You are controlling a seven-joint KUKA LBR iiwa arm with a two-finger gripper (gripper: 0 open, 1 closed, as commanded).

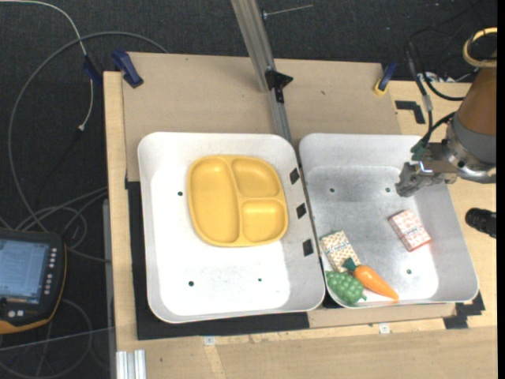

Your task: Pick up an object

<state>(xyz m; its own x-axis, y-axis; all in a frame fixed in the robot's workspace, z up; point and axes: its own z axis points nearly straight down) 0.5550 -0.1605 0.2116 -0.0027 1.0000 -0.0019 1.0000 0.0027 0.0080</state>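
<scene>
The right bin holds a small pink-and-white box near its right side. At its front edge lie a patterned cream packet, a green bunch of grapes and an orange carrot. My gripper hangs over the bin's upper right area, up and slightly left of the pink box, with nothing seen between its fingers. The grey arm with its orange band reaches in from the right.
The left bin bears a yellow divided plate in its upper middle. A metal post rises from the bench behind the bins. Blue clamps sit at the back corners; a tablet lies at far left.
</scene>
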